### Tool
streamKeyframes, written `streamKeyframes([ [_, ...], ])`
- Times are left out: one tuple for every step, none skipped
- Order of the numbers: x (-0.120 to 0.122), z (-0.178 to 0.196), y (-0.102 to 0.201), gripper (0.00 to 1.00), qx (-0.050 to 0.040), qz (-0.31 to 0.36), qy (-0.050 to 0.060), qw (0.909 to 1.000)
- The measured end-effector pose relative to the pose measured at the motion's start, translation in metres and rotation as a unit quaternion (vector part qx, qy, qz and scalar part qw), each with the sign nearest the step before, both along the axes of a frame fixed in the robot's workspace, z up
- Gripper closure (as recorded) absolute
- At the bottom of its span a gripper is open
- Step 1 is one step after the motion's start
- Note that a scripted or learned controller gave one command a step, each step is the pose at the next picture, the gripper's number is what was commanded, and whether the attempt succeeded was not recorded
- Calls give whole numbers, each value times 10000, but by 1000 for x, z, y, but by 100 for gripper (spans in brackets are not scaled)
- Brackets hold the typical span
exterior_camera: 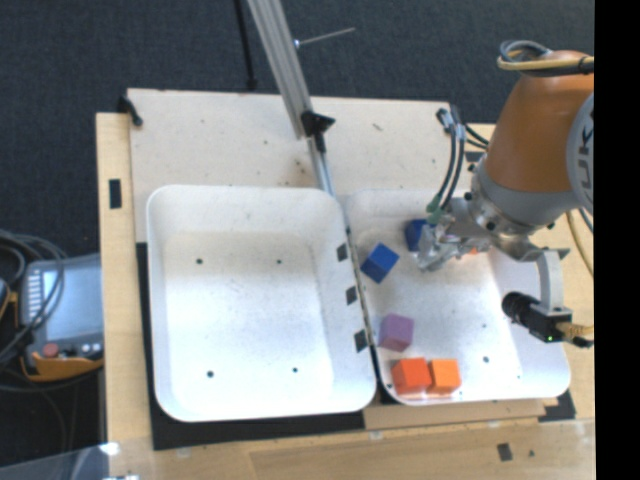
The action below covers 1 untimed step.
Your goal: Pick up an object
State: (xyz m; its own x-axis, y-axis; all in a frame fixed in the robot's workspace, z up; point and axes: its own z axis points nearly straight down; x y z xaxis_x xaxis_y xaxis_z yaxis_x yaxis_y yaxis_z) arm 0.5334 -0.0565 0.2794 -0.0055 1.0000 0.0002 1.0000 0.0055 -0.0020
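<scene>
Step in hand: approach, grasp not confirmed. The arm reaches in from the right, and the tool (pixel 432 253) sits low over the far part of the right bin (pixel 520 373). A small blue block (pixel 415 234) lies just beside the tool tip, on its far-left side, partly hidden by the wrist hardware. I cannot tell how far the tool is parted, nor whether it has anything in its hold; the block appears to be resting next to it rather than in it.

Next move, as I judge it: the tool has to centre over one block before closing. The small blue block is the nearest candidate. A second, larger blue cube (pixel 380 263) lies close by to the left, near the bin's wall, so there is some risk of nudging it.

Count, right bin:
- blue blocks: 2
- purple cube (pixel 397 331): 1
- orange blocks (pixel 426 375): 2, touching side by side at the near edge

Total 5 objects. Left bin (pixel 250 298): white, speckled floor. Bins: 2, side by side on the surface (pixel 220 138).
</scene>
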Motion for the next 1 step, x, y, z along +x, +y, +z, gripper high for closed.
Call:
streamKeyframes([
  [16, -8, 55, 100, -2, 3, -14, 10000],
])
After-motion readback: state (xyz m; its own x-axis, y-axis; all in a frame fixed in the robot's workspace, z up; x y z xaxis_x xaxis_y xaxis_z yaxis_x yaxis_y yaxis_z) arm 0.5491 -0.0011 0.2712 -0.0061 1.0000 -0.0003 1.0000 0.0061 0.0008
